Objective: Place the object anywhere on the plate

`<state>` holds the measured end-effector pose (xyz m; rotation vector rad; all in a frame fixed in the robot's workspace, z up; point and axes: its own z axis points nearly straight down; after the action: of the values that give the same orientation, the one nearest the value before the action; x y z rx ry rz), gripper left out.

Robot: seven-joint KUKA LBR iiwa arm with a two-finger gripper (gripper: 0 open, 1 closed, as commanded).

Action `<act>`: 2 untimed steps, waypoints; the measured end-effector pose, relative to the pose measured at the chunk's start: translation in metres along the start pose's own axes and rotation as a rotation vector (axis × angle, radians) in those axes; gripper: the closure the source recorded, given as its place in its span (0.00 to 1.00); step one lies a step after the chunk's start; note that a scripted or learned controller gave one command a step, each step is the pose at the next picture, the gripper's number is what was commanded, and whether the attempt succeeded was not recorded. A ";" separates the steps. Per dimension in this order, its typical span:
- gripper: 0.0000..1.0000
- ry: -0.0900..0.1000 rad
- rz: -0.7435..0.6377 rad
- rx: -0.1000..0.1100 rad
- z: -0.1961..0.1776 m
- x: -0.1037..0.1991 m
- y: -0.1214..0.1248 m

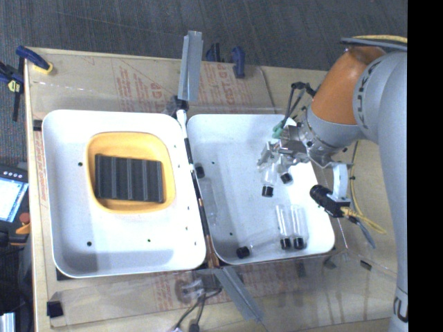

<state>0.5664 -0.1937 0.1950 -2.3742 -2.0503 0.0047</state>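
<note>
Here, object: a pair of clear plastic tubes with black end caps (pixel 291 225), lying side by side and touching along their length.
Object look: the tube bodies are see-through, so the white floor shows through them. The two black caps sit at the ends nearer the front wall and are the darkest part.
Object place: on the floor of the right white bin (pixel 228 133), in its front right corner area, close to the front wall. It lies flat, apart from the gripper.
Plate: a yellow plate with rounded corners (pixel 104 144) lies in the left white bin (pixel 62 185), roughly in the middle. A dark grey ridged rectangular slab (pixel 129 178) covers most of its centre, leaving the yellow rim bare all round.
Gripper: the two-finger gripper (pixel 276 185) is over the right bin, behind the tubes and towards the bin's right half. Its two dark tips stand spread apart, with bare bin floor between them and nothing held.
Arm: the grey arm with the orange band (pixel 342 92) reaches in from the right, over the bin's right wall.
Other bits: a small black piece (pixel 242 252) lies by the front wall of the right bin, left of the tubes. Another small black piece (pixel 199 171) sits against that bin's left wall.
Bench: the brown bench top (pixel 124 81) carries both bins, with a blue clamp (pixel 34 57) at its far left corner.
</note>
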 end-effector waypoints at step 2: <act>1.00 -0.001 -0.301 0.000 0.004 0.139 0.035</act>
<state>0.6210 -0.0616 0.1908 -2.0394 -2.3833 0.0051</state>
